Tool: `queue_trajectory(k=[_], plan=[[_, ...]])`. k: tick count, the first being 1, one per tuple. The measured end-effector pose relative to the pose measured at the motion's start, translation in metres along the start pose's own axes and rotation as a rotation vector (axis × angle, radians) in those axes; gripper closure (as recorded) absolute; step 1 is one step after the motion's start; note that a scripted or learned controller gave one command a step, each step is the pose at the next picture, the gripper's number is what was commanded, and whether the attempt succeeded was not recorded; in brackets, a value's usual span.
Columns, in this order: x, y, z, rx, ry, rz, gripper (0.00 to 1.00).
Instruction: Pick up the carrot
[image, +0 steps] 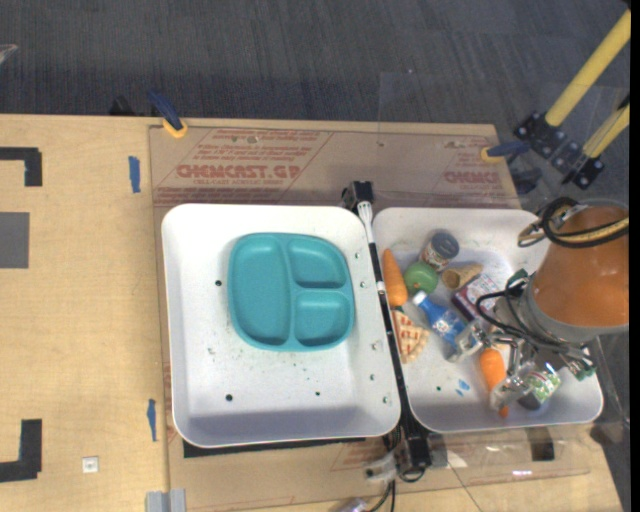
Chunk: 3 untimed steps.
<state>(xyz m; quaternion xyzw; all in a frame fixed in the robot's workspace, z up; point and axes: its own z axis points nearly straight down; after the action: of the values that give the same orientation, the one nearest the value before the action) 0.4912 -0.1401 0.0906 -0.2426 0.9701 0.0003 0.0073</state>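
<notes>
Hovering my gripper (500, 368) over the right bin (575, 405), grip state unclear, orange carrot (491, 369) beneath, teal plate (292, 291) left.

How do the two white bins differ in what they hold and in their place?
The left bin holds one teal divided plate; the right bin holds many small items, among them a carrot. The arm hangs over the right bin, not the left bin. Both are shallow and white.

Two white bins (190, 330) were counted, one teal divided plate (292, 291), and two orange carrot-like pieces (394, 280).
</notes>
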Motion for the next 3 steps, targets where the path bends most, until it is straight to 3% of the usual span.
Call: queue_trajectory(k=[1, 2, 3], plan=[[-0.003, -0.011, 0.0, 0.003, -0.004, -0.337, 0.0], [-0.008, -0.012, -0.013, 0.012, -0.014, -0.338, 1.0], [-0.007, -0.012, -0.012, 0.01, -0.012, -0.338, 0.0]])
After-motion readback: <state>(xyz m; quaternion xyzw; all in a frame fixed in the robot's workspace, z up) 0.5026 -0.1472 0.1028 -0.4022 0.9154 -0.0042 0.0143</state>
